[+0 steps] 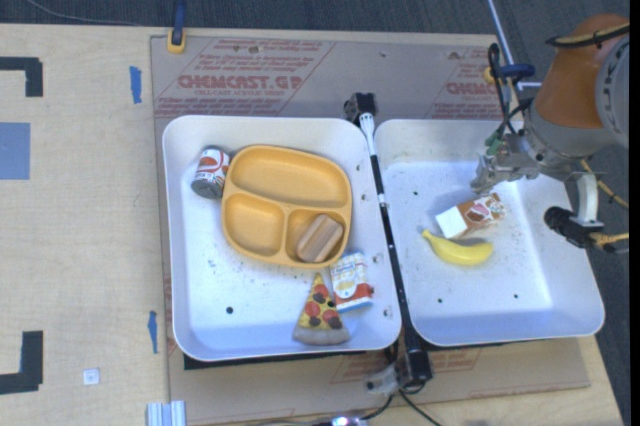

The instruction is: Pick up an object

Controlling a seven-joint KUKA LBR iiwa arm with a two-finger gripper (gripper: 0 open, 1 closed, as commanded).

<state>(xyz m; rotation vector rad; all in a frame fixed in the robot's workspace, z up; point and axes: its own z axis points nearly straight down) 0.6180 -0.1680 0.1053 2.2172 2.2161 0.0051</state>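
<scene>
The gripper is seen low over the right bin, just above the small carton; its state cannot be told.

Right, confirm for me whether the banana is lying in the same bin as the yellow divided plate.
No, the banana lies in the right bin, while the yellow divided plate sits in the left bin.

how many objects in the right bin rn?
2. A carton mid-bin, and a banana just in front of it. The gripper sits over the far side and may hide something.
</scene>
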